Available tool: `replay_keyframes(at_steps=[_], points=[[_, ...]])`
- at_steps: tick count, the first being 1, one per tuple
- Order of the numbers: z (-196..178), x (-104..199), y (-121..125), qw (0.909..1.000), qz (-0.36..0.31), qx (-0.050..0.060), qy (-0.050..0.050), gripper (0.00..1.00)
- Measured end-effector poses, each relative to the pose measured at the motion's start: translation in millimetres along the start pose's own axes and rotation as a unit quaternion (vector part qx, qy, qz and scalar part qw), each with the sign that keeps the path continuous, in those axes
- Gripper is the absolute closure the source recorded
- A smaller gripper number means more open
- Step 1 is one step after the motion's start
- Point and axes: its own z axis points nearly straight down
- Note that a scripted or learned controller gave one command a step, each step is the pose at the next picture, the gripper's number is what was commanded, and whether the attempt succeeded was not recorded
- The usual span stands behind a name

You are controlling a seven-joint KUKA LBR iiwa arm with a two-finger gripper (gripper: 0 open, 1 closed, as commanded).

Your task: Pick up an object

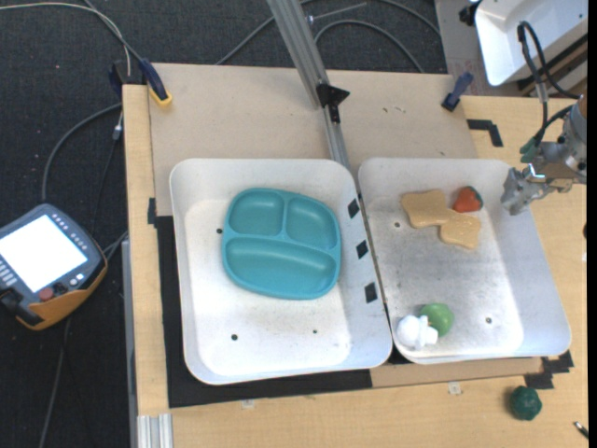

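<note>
Nothing has been lifted yet: the gripper [519, 194], its grip state not discernible, is seen at three o'clock of the red object [467, 199] in the right bin [536, 287].

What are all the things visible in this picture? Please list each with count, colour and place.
bins: 2, white, side by side on bench
divided plate: 1, teal, left bin
bread pieces: 2, tan, right bin, far part
tomato-like item: 1, red, beside the bread
green and white item: 1, right bin, near edge
ball: 1, dark green, on bench outside right bin
clamps: 2, blue, far bench corners
pendant: 1, orange and grey, floor at left
hand: 1, grey, over right bin's right rim
</note>
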Motion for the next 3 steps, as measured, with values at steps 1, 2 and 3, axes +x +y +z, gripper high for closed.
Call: replay_keyframes(at_steps=[1,2,3], points=[[0,61,7,1.0,-0.002,0.002,0.002,1.0],[-2,111,-5,1.0,-0.002,0.003,0.002,1.0],[11,165,-12,1.0,-0.001,0.004,0.002,1.0]])
